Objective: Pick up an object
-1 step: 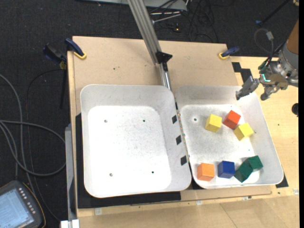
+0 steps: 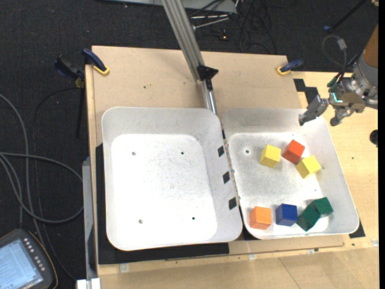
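Looking at the bench, you can see that no block has been picked up yet. The gripper [image 2: 325,112] hangs over the far right corner of the right bin [image 2: 252,138], and its two fingers [image 2: 312,111] stand wide apart with nothing between them.

All the blocks sit in that right bin. A yellow block [image 2: 271,156] is near the middle, with a red block [image 2: 294,151] just to its right. Another yellow block [image 2: 308,166] sits near the red one, on the nearer side. Along the near edge you have an orange block [image 2: 260,217], then a blue block [image 2: 287,214] just beside it, then two green blocks [image 2: 316,212] that touch each other at the right end. The left bin [image 2: 120,125] has no blocks that you can see.

So almost all of the job is left, I think. The gripper must come down over one block, close on it, and lift it up. The red block and the yellow ones look like the closest to the gripper. The first yellow block has more room around it, so it may be the easier one to grab. The green pair sit tight together, and that could make them hard to grip
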{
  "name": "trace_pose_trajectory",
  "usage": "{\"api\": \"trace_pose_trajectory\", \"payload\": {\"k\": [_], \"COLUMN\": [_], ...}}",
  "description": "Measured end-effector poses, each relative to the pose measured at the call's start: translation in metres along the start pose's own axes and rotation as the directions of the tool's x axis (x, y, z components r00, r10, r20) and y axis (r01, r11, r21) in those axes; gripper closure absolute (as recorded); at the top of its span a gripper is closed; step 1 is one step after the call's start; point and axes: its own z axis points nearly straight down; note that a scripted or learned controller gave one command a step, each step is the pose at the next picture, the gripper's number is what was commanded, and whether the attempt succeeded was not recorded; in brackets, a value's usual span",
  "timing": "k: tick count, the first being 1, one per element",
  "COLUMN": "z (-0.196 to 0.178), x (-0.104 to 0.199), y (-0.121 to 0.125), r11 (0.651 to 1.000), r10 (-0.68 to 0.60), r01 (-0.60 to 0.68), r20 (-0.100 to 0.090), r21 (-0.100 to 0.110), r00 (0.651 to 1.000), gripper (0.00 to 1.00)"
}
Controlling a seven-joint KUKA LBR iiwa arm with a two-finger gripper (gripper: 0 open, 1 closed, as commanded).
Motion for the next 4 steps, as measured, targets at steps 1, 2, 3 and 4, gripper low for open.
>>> {"api": "trace_pose_trajectory", "payload": {"k": [1,2,3,4], "z": [0.063,0.124,0.152,0.143], "x": [-0.005,-0.010,-0.012,-0.010], "y": [-0.001,0.002,0.008,0.008], "r11": [1.000,1.000,1.000,1.000], "r10": [0.005,0.005,0.004,0.003], "r01": [-0.005,-0.005,-0.003,-0.003], "r20": [-0.001,-0.001,0.007,0.004], "r21": [0.005,0.005,-0.020,-0.021], "r00": [1.000,1.000,1.000,1.000], "gripper": [0.00,0.00,0.00,1.00]}}
